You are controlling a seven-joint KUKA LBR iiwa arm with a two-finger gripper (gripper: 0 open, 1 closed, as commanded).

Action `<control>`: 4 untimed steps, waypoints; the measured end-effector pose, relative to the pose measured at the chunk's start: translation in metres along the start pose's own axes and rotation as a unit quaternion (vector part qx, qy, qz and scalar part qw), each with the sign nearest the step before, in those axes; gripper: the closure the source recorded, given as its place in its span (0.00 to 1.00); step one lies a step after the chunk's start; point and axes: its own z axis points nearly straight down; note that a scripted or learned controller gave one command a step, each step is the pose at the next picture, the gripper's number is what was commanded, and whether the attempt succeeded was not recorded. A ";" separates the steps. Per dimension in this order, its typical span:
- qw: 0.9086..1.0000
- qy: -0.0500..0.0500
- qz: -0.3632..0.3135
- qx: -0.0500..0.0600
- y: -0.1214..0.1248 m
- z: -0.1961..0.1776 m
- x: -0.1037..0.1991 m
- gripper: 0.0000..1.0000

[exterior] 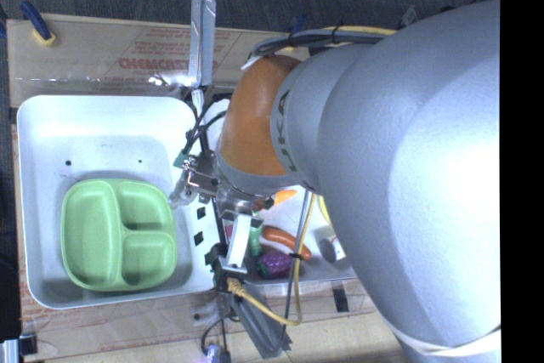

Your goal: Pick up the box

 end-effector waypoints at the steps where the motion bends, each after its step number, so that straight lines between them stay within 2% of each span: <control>1: 0.999 0.000 -0.051 0.000 0.046 0.001 -0.121 0.00; 2: 0.997 0.000 0.082 -0.001 0.037 -0.019 -0.113 0.00; 3: 0.997 0.000 0.078 0.000 0.037 -0.028 -0.112 1.00; 4: 0.997 0.000 0.073 0.001 0.081 -0.032 -0.075 1.00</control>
